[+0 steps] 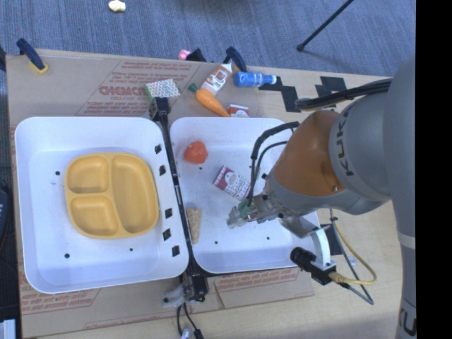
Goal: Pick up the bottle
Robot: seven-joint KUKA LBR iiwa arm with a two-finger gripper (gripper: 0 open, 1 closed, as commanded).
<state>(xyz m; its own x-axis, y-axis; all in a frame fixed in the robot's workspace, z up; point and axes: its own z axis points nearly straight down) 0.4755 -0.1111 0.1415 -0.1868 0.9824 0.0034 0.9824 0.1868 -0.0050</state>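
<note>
From my remote station: the gripper [239, 216] hangs low at centre right, inside the right bin [212, 256] — I cannot tell its state — beside a red-and-white carton [231, 181]. Nothing looks lifted, so I judge the pick not yet made. Farther up, outside the bin at upper centre, the blue bottle [253, 80] lies on the bench.

the arm's orange band [311, 162] covers the right bin's [212, 249] right end and hides the gripper's [240, 214] fingers, the arm [381, 154] itself runs off the right edge, and the carton [232, 181] beside the band carries print too small to read.
</note>
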